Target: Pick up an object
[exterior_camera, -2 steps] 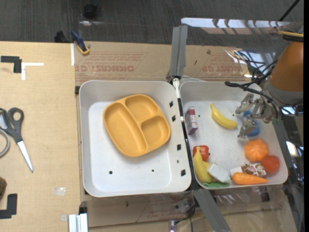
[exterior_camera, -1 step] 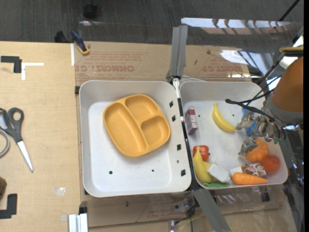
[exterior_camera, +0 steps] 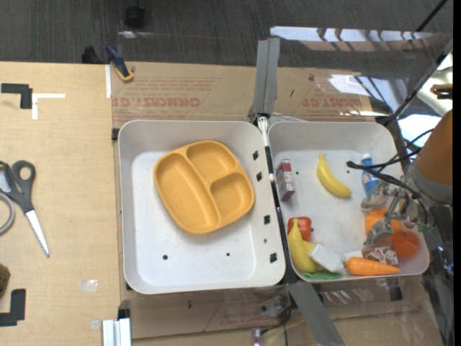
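Note:
The right bin (exterior_camera: 338,132) holds several small objects. A yellow banana (exterior_camera: 333,178) lies near its middle, with a small maroon box (exterior_camera: 286,179) at the left wall. A red pepper (exterior_camera: 303,227), a second banana (exterior_camera: 297,249) and a white block (exterior_camera: 325,256) crowd the front left. An orange carrot (exterior_camera: 371,267) lies along the front wall. My gripper (exterior_camera: 392,215) hangs low over the bin's right side, above a cluster of orange pieces (exterior_camera: 405,244) and a small packet (exterior_camera: 379,254). A blue bottle (exterior_camera: 370,182) stands just behind it.
The left bin (exterior_camera: 144,265) holds a yellow divided plate (exterior_camera: 204,186). Scissors (exterior_camera: 27,200) lie on the wooden bench at far left. The arm and its cables (exterior_camera: 432,164) cover the right bin's right wall. A metal bar (exterior_camera: 265,78) runs back from between the bins.

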Robot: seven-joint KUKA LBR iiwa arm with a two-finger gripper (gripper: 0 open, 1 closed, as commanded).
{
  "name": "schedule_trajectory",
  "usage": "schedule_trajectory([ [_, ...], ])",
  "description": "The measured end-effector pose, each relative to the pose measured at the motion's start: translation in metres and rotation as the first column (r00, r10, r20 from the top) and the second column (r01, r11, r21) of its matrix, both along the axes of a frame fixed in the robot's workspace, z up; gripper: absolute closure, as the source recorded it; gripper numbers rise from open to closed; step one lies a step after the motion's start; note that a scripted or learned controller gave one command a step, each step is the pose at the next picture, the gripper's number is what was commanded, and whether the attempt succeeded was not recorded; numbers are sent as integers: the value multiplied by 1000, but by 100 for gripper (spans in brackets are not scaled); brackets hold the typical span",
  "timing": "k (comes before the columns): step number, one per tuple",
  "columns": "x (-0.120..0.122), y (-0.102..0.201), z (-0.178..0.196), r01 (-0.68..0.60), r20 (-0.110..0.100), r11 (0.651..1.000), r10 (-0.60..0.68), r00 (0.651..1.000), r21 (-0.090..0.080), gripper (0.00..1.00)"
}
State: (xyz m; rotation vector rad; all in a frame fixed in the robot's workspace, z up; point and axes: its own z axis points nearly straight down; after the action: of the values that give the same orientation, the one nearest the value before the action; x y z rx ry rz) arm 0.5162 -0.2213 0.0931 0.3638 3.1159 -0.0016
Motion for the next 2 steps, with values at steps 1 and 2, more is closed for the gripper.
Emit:
schedule_trajectory([
  [1, 2, 1, 10, -4, 4, 1000, 4, 1000, -1, 100],
  [2, 2, 2, 10, -4, 3, 1000, 4, 1000, -1, 0],
])
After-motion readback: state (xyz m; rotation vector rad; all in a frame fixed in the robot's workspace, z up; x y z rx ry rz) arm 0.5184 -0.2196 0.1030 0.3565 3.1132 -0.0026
